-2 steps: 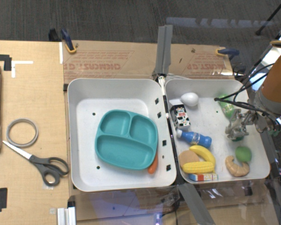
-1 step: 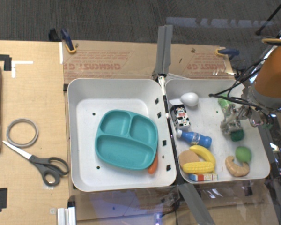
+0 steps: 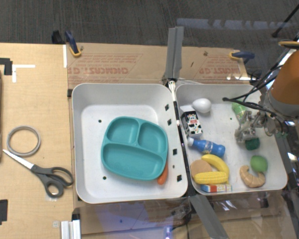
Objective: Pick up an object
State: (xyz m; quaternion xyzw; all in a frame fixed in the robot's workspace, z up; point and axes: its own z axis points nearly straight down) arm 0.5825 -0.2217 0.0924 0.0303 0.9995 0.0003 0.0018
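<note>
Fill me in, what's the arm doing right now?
The arm reaches in from the right with its gripper low in the right bin, just above a dark green object. Nothing is visibly between its fingers. Other toys lie nearby: a white egg, blue bottle, banana, corn cob and croissant. The left bin holds a teal divided plate.

Smooth matt teal plastic plate, glossy white plastic bins, matt brown cardboard behind.
</note>
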